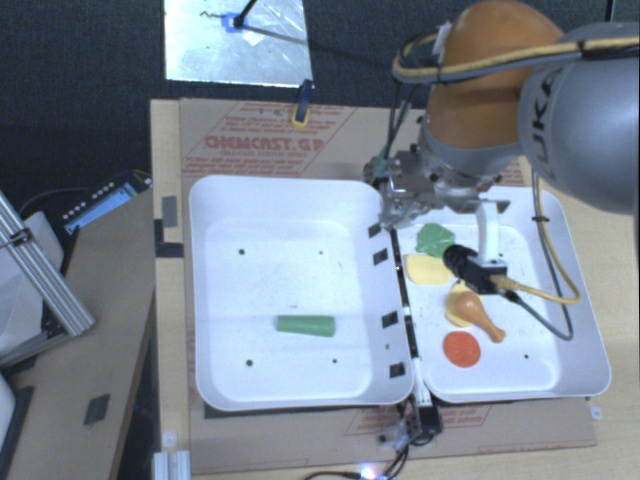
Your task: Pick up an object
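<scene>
Hanging over the far left corner of the right bin, my pincer sits close to the ridge where the two bins meet. From this slant I cannot tell whether it is released or clenched, and I see nothing held in it.

Just on the near side of it lies a flat green piece, with a pale yellow piece just beside that. Nearer still are an orange drumstick and a red disc, close together. Well apart, in the left bin, a green stick lies alone on its side. Both bins rest on the counter.

I judge the green piece the likeliest pick, since it is closest. To take it well I should shift toward the near right, away from the bin wall, so the wall does not block my descent. I should come down centred on it and square to its narrow width. It looks thin, so I would need to reach almost to the bin floor, and keep off the yellow piece so the two are not dragged together.
</scene>
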Controlling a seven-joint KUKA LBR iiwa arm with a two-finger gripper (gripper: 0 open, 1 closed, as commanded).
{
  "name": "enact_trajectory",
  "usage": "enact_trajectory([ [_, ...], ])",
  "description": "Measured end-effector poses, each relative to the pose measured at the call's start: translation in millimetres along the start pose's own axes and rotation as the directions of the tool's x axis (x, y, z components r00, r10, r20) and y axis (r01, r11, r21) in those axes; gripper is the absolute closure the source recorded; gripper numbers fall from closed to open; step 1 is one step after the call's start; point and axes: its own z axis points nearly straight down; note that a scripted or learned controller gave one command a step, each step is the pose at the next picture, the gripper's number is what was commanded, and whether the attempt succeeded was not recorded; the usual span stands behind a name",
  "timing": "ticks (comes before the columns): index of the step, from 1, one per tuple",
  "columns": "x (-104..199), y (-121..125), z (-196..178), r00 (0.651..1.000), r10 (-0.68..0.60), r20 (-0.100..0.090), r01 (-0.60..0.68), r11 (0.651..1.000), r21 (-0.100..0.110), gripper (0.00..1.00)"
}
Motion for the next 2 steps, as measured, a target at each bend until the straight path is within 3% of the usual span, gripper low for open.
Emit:
enact_trajectory([
  [1,22.9,-47.4,-150.6,1.000,-0.004,-0.006,0.003,1.000,-0.028,1.00],
  [2,65.2,-96.4,-207.3,1.000,-0.005,-0.005,0.005,1.000,-0.020,1.00],
])
